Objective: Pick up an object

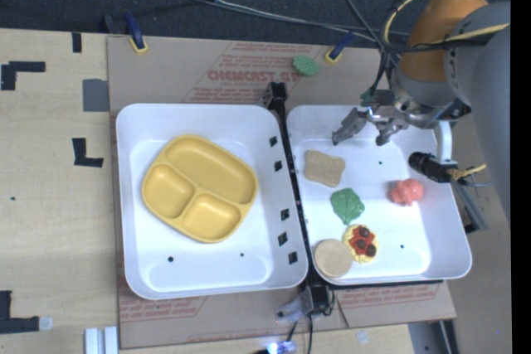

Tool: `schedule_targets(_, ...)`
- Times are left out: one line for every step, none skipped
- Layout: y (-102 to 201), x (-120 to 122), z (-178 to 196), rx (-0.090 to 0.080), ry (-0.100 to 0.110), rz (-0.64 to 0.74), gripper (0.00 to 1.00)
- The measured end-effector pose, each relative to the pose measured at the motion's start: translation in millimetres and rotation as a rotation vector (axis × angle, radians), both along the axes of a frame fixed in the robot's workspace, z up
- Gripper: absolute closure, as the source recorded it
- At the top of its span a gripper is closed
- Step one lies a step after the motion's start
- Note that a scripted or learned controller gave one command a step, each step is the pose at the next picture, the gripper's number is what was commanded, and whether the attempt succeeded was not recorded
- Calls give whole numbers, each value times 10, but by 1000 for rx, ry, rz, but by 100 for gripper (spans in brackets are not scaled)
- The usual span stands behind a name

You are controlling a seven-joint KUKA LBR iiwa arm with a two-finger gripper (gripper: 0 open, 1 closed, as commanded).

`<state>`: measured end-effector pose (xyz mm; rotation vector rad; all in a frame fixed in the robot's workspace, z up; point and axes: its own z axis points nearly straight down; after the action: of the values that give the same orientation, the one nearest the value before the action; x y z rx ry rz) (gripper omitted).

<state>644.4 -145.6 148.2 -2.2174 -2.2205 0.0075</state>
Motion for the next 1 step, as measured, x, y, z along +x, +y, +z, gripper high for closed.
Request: schedule_targets(39, 16, -624, 0, -5, 0, 0)
